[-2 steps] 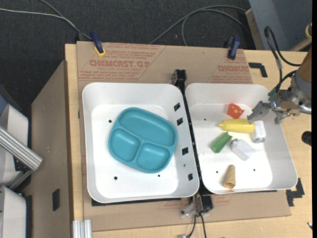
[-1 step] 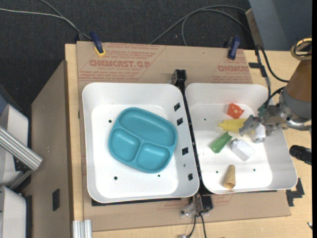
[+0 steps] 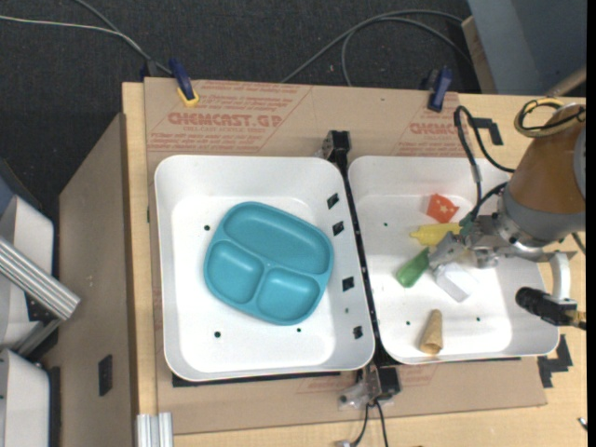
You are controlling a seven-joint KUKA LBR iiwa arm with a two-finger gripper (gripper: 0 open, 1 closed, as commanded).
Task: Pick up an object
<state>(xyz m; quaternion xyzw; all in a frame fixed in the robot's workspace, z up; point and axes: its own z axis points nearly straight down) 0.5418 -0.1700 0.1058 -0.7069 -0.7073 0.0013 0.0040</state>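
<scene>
In the right bin, my gripper is lowered among a cluster of small objects. A yellow piece lies just to its upper left, and a green piece lies just to its left; whether either one touches the gripper is unclear. Farther back sits an orange-red block. A pale grey-white piece rests right below the gripper. A tan cone lies near the bin's front edge. Nothing is visibly held.
The left bin holds a teal divided plate. A black clip strip runs between the bins. The arm's orange band and cables hang over the right bin's right side.
</scene>
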